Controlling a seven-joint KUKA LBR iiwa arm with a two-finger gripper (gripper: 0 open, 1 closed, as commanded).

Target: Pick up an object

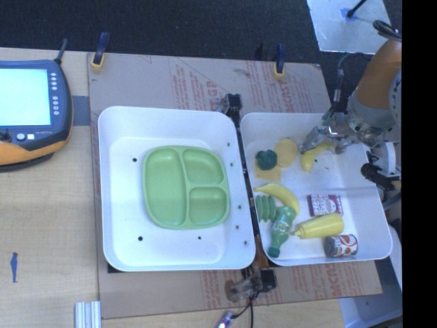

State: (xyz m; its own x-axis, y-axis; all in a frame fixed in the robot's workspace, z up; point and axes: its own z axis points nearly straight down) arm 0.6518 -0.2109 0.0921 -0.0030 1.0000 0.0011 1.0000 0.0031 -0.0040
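Tablet [31, 111] left of bins [109, 183]

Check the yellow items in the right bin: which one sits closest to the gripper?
The small yellow piece just below the gripper; the banana and mustard bottle lie farther down.

Smooth, glossy white plastic forms both bins [109, 183]; the green divided tray [186, 186] is matt plastic. Beneath lies matt printed cardboard [205, 84] on a pale wood-grain bench [48, 238]. The can [340, 246] looks metallic.
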